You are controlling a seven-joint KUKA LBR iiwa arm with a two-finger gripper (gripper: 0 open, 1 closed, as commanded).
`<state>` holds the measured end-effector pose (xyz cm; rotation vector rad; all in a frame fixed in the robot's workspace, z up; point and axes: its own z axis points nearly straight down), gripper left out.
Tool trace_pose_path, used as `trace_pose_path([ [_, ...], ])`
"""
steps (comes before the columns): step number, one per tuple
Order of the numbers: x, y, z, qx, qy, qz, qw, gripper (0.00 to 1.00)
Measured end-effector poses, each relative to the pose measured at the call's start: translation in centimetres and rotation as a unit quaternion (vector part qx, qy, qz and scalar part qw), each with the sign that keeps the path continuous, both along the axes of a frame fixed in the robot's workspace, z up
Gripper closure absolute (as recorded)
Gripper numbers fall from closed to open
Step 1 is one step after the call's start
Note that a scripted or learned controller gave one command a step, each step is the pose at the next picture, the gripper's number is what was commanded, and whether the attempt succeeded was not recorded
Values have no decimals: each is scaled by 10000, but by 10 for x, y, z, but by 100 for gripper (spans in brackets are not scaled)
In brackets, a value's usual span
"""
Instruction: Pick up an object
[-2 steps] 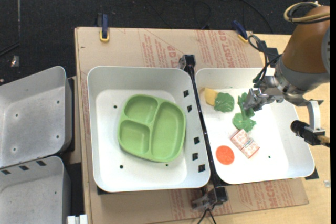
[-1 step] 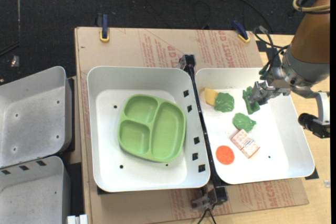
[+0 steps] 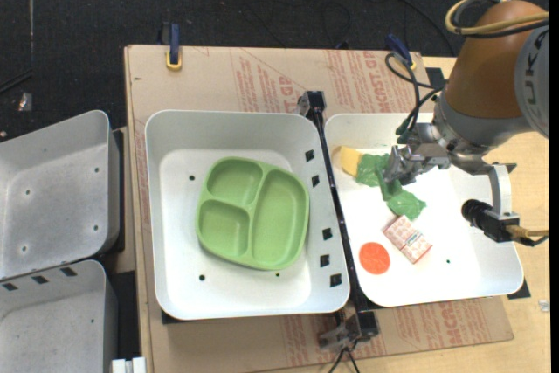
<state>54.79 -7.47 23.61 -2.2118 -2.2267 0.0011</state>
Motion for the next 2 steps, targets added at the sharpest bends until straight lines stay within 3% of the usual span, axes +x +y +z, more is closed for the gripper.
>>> trace_pose_path([
  [1, 2, 50, -8, -1, -6, 3, 10000, 100],
  [2, -12, 109, -13, 0, 0, 6, 10000, 100],
])
